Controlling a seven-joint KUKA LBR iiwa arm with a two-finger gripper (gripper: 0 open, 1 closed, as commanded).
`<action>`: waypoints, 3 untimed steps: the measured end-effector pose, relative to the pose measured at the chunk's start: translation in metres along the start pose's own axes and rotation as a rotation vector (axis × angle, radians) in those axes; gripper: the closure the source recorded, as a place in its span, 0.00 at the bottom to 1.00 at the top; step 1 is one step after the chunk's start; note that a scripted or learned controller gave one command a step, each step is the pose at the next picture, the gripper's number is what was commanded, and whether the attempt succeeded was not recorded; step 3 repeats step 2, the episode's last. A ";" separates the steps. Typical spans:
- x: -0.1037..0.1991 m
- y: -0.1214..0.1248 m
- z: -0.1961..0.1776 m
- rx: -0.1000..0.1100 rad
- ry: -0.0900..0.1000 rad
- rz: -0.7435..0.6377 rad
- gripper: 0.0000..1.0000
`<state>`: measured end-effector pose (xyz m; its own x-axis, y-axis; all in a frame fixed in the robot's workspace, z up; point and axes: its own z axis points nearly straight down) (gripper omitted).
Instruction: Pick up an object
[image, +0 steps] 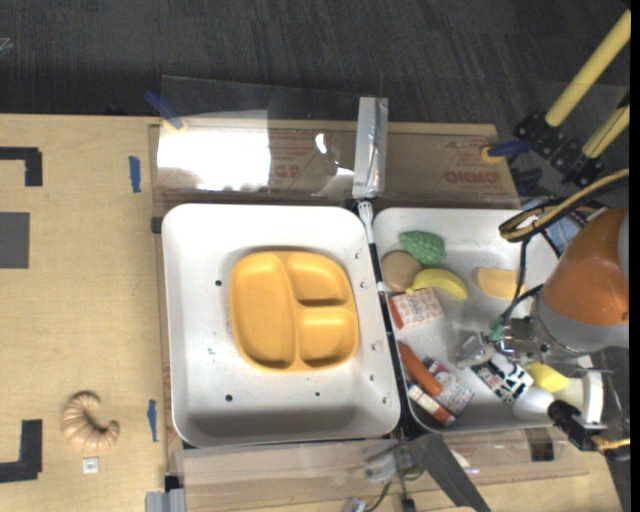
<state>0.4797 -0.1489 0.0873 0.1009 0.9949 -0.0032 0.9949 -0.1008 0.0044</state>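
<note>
On the right side of the desk, the right-hand shallow white bin held a loose clutter: a green knobbly toy, a brown rounded lump, a yellow banana-shaped piece, a pale yellow oval, a red-and-white packet, and a red stick-like item lying near the bin's left wall. The grey arm with orange band reached in from the right; its gripper sat low among the clutter, beside a small black-and-white item. Gripper state: cannot tell. Left bin carried a yellow three-compartment tray. A tan curled croissant-shaped toy lay apart on the desk's near left.
</note>
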 end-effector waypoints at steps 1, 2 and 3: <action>0.001 0.002 -0.010 -0.004 0.001 -0.001 1.00; 0.070 0.018 -0.126 0.000 0.006 0.121 1.00; 0.070 0.018 -0.126 0.000 0.006 0.121 1.00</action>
